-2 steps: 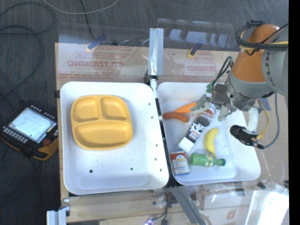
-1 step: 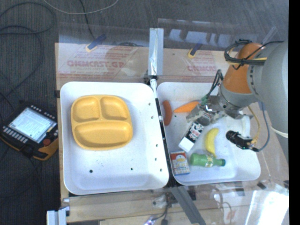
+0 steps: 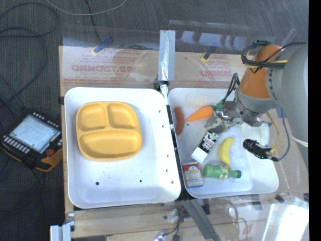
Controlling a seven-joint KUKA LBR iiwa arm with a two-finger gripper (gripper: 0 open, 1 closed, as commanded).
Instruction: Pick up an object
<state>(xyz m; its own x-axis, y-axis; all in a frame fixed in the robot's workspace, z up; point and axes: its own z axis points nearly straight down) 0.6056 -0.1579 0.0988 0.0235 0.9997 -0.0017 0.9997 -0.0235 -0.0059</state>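
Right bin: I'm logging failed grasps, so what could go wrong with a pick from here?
1. The gripper hangs where the carrot, the black-and-white carton and the banana crowd together, so it may nudge a neighbour or catch two things.
2. The green bottle and small red box lie near the right bin front wall, which may block the fingers.

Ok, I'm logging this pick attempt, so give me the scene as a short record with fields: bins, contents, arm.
left bin: holds a yellow divided tray
right bin: carrot, sausage, black-and-white carton, banana, green bottle, small red-and-white box
arm: reaches in from the right, pincer low over the right bin, between carrot and carton
grasp: cannot tell from this view
beside bench: handheld control pendant on the floor, left
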